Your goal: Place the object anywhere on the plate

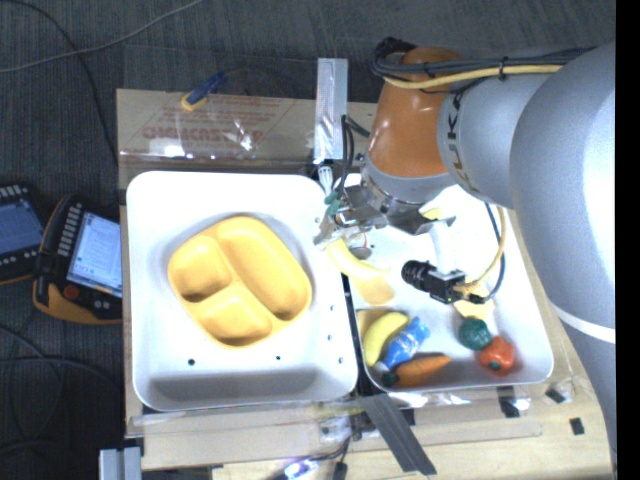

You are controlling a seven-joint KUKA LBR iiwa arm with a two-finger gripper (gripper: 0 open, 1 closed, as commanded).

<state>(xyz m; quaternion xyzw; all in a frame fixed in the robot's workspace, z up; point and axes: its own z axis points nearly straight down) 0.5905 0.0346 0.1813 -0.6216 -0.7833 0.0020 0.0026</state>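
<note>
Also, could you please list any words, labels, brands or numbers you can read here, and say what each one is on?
"KU", black letters on the grey arm by the orange band; the rest is cut off by the curve.
Red print on the cardboard sheet behind the left bin: too blurred to read.
Lit screen of the handheld pendant on the floor: too small to read.

Yellow divided plate (240,278) sits in left bin (150,368). End effector (345,223) hovers at the bins' divide. Right bin (530,353) holds banana (378,333), blue bottle (402,346), carrot (422,369), tomato (497,354).
</note>
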